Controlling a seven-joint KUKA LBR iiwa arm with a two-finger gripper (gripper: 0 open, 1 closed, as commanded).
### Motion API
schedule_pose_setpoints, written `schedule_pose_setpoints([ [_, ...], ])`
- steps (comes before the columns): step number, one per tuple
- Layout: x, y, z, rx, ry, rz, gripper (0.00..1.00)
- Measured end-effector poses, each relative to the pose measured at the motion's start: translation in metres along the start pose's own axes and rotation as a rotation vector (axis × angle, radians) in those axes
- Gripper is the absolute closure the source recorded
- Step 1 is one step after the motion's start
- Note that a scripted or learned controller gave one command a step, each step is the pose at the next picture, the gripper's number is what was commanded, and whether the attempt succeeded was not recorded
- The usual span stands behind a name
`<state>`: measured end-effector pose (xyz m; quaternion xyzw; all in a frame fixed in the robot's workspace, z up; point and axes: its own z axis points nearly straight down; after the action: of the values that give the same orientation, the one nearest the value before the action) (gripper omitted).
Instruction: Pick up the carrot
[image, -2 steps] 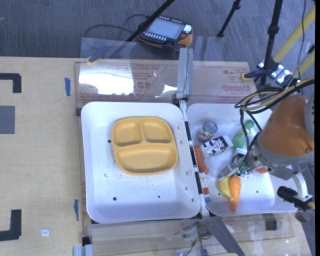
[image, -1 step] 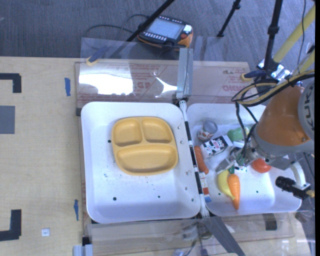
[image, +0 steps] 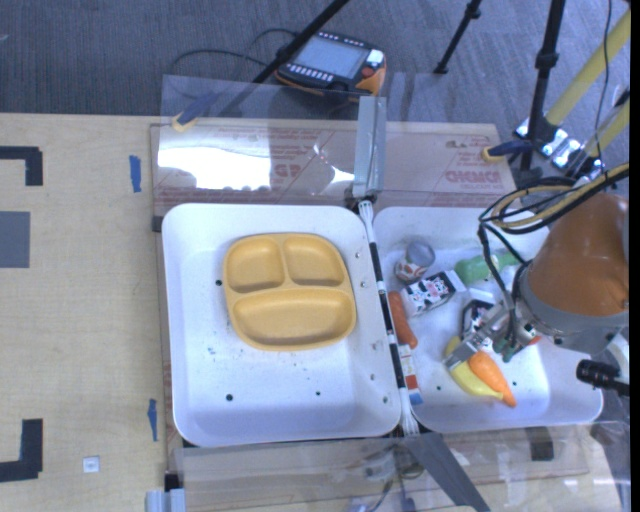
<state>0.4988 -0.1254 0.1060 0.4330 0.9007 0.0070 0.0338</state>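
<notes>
Two shallow white bins side by side: left bin (image: 195, 330) bearing one yellow three-compartment plate (image: 290, 290), right bin (image: 570, 400) crowded with small items. One carrot (image: 490, 375) lying near the front of the right bin, tip pointing front-right, touching one yellow banana-like piece (image: 468, 380) beside it. One gripper (image: 484, 335) just above the carrot's thick end; fingers too tangled among metal parts and cables to tell whether spread or closed, nothing plainly seen between them. Also one red-orange stick (image: 401, 318) along the divider, one small can (image: 413, 262), one printed card (image: 433, 291), one green piece (image: 473, 271).
</notes>
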Motion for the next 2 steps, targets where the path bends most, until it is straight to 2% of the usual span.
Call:
schedule_pose_setpoints([
  [1,-0.002,0.001,-0.011,-0.004,-0.005,0.002,1.00],
  [2,-0.038,-0.041,0.008,0.014,0.027,-0.217,1.00],
])
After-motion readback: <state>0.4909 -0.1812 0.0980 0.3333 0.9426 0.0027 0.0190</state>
